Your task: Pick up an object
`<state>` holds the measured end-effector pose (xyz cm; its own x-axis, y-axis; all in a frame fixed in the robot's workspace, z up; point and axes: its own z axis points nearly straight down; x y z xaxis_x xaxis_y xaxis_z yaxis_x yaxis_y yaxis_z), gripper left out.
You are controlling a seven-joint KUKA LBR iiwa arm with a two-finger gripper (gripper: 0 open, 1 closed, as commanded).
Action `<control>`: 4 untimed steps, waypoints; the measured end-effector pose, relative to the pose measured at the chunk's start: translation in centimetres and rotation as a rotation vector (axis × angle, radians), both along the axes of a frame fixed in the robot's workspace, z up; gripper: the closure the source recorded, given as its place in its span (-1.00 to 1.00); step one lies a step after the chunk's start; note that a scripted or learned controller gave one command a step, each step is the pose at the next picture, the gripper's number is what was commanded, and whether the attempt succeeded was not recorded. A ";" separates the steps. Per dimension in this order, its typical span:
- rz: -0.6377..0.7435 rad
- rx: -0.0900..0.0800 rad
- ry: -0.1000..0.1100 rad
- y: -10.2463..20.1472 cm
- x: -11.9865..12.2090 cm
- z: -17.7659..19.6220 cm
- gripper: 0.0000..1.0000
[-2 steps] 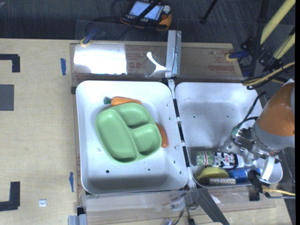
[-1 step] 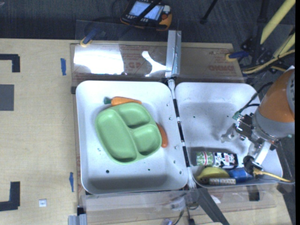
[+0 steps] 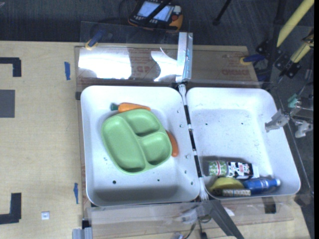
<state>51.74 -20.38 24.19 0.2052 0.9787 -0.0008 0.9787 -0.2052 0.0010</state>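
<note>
Wooden bench (image 3: 40, 133); bottle (image 3: 230, 169) label unreadable; end effector (image 3: 289, 114) state cannot be told.

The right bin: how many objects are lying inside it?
3, all along the near edge of the right bin: a can with a cow pattern, a yellow object in front of it, and a blue bottle beside that. Something may be hidden underneath.
</note>
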 end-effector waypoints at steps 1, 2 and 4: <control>0.081 0.001 0.000 3.1 -3.8 -13.1 -1.00; 0.263 0.000 -0.001 7.0 3.7 -14.4 -1.00; 0.163 0.001 -0.003 1.1 2.4 -15.6 -1.00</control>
<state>54.17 -19.31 8.62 0.0432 0.9991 0.0001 0.9991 -0.0432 0.0035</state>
